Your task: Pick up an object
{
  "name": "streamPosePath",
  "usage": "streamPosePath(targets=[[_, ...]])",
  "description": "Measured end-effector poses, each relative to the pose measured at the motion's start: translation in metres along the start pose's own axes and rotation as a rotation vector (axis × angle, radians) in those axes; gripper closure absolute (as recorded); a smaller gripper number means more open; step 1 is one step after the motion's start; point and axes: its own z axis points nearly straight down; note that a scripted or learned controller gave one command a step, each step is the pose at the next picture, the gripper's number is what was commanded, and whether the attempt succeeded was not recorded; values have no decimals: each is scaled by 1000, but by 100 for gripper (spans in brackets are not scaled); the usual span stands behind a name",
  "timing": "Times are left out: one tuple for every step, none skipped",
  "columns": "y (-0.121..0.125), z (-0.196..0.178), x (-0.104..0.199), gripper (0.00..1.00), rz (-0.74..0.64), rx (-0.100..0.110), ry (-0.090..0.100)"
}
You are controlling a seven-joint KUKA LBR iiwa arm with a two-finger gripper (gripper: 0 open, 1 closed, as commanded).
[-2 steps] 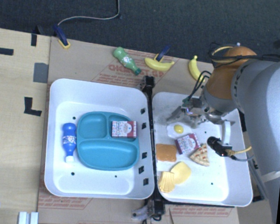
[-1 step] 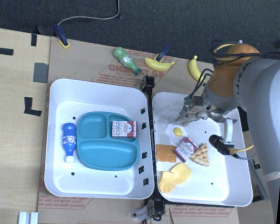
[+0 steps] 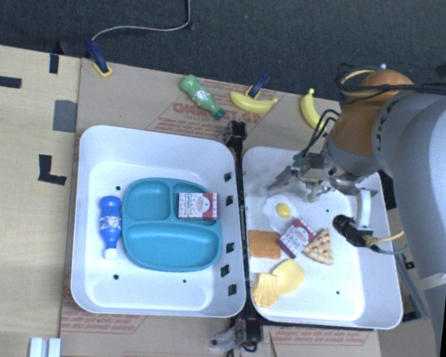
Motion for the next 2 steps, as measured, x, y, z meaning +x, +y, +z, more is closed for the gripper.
streamPosePath(targets=[[-21,10,10,0,0,0,0],[-20,0,9,100,1,-1,-1]])
